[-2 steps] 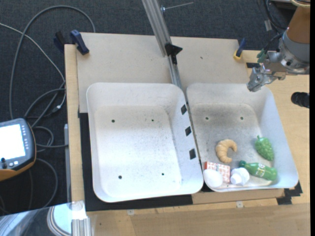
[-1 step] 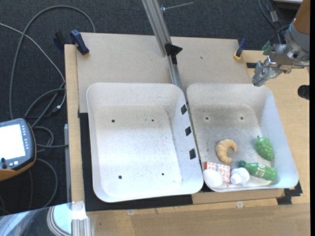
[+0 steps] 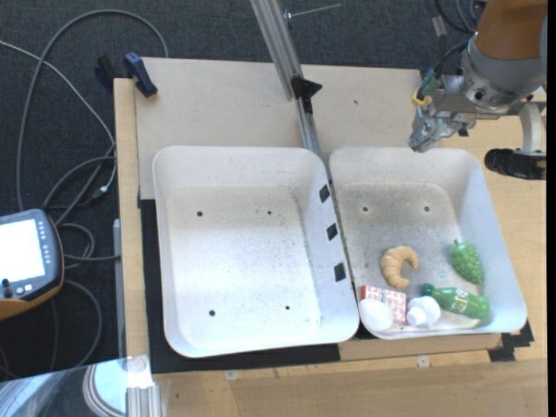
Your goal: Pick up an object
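Looking down on the bench, you see the gripper (image 3: 423, 139) hanging over the far rim of the right bin (image 3: 486, 198), with nothing between its fingers, though you cannot tell how wide they stand. Down at the near end of that bin lie a croissant (image 3: 400, 265), a green grape bunch (image 3: 466, 261), a green bottle (image 3: 459, 301) on its side, a white cup (image 3: 423, 312) and a red-and-white packet (image 3: 384, 297), all well apart from the gripper; the left bin (image 3: 243, 250) sits just beside.
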`<state>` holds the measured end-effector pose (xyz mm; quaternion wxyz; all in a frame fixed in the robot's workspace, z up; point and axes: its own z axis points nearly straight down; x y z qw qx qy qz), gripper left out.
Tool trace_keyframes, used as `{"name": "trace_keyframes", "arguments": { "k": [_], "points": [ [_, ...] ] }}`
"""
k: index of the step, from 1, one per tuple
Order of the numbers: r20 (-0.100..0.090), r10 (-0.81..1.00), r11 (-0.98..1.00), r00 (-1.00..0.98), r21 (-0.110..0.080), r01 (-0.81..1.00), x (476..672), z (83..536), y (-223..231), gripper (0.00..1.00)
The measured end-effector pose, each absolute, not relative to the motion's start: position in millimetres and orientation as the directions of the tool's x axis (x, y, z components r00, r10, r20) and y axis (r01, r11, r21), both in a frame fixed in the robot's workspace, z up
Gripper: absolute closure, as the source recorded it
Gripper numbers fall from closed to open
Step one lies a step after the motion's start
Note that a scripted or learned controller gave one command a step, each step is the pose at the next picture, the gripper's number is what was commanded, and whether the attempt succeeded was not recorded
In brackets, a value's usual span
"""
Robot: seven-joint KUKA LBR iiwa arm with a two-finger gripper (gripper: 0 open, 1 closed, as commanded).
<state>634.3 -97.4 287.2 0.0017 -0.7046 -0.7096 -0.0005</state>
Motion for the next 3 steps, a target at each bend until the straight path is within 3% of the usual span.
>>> {"name": "trace_keyframes", "arguments": {
  "k": [1,3],
  "points": [
    [0.003,1.000,0.007,-0.007,-0.004,1.000,627.5,271.9,-44.7,1.00],
    [0.002,1.000,0.006,-0.006,-0.006,1.000,635.6,230.8,56.3,1.00]
  ]
}}
